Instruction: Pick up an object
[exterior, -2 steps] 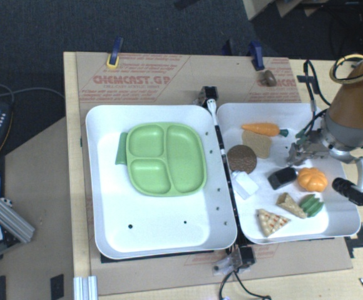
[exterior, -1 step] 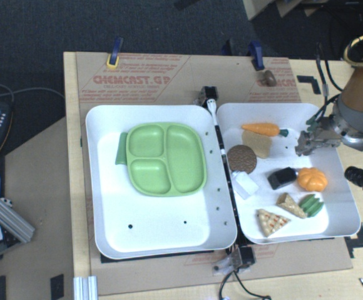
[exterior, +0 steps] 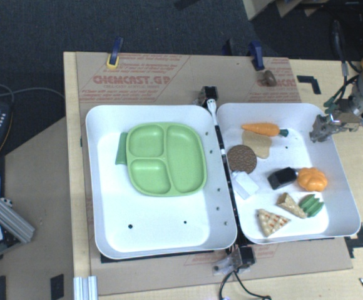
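**Gripper at the bin's edge, no object taken**

The two-finger gripper [exterior: 322,129] is seen at about three o'clock in the view, over the upper right rim of the right-hand shallow white bin [exterior: 344,195]. Nothing is seen between its fingers. Whether the jaws stand open or closed cannot be told; the part is small and dark against the rim.

All candidate objects are noted in the right bin. An orange plastic carrot with a green tip [exterior: 261,129] lies at twelve o'clock of the group, with a round brown cookie-like disc [exterior: 241,158] just below it at about ten o'clock. A black rectangular block [exterior: 282,177] sits near the centre, touching or nearly touching a small orange pumpkin-shaped toy [exterior: 312,179] at three o'clock. A tan triangular wedge [exterior: 271,220] and a green pea-pod piece [exterior: 311,204] are logged toward six and five o'clock.

A light green three-compartment plastic tray [exterior: 166,159] occupies the left-hand white bin [exterior: 106,217].

The step is judged to be approach: no pick has been made. The next move would call for the gripper to be carried toward nine o'clock, over a chosen object, the pumpkin-shaped toy being nearest, then lowered with the jaws spread around it.
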Controlling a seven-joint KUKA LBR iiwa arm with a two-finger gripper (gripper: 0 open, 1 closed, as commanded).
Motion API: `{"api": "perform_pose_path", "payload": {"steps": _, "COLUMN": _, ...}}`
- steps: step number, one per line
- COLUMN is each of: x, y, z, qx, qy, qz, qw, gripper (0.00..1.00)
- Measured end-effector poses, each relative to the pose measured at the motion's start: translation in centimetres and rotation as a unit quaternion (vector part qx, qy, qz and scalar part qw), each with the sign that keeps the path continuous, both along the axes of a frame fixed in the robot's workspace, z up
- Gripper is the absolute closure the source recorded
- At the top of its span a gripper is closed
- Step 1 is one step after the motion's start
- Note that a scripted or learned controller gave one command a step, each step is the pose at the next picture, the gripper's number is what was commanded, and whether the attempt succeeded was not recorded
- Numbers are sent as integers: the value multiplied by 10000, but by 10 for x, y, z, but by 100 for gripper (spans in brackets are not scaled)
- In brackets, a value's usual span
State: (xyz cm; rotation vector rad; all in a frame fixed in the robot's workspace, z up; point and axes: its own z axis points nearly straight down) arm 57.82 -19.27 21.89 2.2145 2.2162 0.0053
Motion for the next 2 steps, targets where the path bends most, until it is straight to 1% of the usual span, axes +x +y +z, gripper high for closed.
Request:
{"api": "perform_pose_path", "payload": {"steps": 1, "x": 1, "y": 0, "z": 7, "qx": 10, "qy": 24, "qz": 1, "qw": 10000, "gripper": 100}}
{"api": "perform_pose_path", "payload": {"steps": 2, "x": 10, "y": 59, "z": 14, "qx": 27, "qy": 29, "qz": 33, "qw": 10000, "gripper": 100}}
